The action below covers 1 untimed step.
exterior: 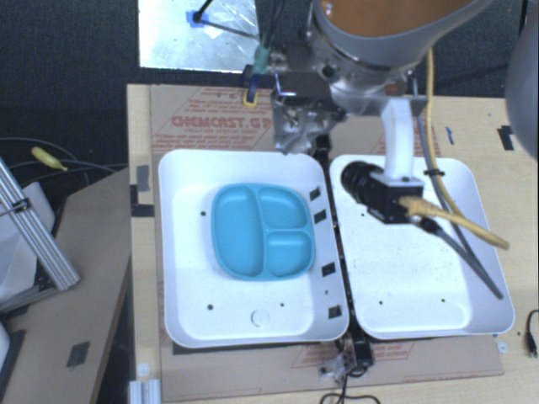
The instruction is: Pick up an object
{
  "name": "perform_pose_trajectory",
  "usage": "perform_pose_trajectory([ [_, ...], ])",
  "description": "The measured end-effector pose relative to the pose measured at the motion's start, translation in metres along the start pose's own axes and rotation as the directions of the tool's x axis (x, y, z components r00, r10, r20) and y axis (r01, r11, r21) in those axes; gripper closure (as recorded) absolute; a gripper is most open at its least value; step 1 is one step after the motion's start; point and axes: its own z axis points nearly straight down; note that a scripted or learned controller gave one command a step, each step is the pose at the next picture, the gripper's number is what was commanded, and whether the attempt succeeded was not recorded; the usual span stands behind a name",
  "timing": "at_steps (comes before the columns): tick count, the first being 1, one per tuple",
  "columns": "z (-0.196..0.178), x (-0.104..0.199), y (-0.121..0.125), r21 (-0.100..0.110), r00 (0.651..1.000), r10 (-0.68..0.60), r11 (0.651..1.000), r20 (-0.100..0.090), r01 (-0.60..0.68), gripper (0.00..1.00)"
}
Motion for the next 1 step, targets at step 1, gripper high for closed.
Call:
perform_pose_trajectory([
  [1,-0.0111,0.0010,0.0011,-0.003,1.000,-0.006,1.000,-0.002,0.006,1.00],
])
